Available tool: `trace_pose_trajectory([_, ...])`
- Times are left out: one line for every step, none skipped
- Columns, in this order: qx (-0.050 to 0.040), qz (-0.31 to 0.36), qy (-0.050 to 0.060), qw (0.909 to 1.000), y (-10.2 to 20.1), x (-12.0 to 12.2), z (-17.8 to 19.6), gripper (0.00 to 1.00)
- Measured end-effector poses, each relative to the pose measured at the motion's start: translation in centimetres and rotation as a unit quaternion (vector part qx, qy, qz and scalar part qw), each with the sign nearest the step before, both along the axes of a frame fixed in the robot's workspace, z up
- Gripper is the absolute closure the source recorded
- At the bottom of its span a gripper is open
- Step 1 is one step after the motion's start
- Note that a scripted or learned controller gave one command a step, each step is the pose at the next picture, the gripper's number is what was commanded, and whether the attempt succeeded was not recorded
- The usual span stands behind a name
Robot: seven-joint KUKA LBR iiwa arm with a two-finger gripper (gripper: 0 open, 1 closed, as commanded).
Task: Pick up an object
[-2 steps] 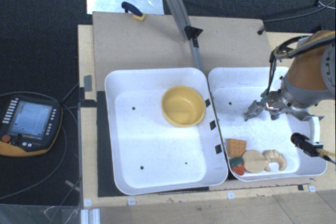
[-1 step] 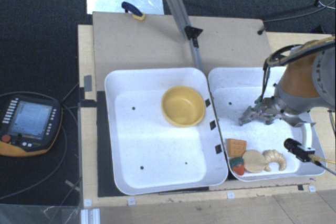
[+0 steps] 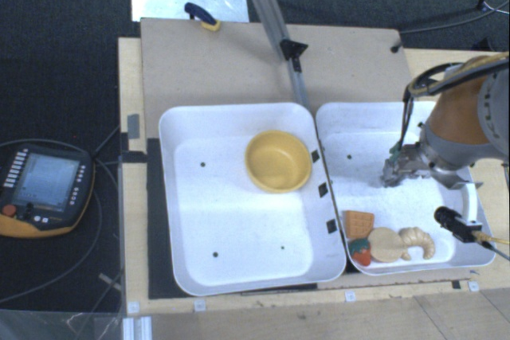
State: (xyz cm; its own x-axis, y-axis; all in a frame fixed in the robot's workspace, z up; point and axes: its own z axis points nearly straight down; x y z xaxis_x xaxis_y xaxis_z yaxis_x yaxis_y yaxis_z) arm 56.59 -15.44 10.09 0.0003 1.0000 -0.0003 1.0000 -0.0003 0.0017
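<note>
Over on the right bin (image 3: 343,123), the gripper (image 3: 396,171) is being hung low above bare floor, probably so a drop onto something can be lined up; whether it's clenched or released can't be told from up here, tbh. Nothing is being seen gripped. The pickable stuff is being kept bunched at that bin's near edge: a cracker (image 3: 358,223), a round biscuit (image 3: 386,244), a croissant (image 3: 419,242), something red (image 3: 362,256). Walls are crowding those, so room is being squeezed. A yellow bowl (image 3: 277,161) is being left in the left bin (image 3: 191,251), with plenty of open floor around it.
</note>
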Motion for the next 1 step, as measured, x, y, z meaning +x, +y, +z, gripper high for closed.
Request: trace_pose_trajectory([-0.0004, 0.0, -0.002, 1.0, -0.29, 0.27, 6.28, 1.0])
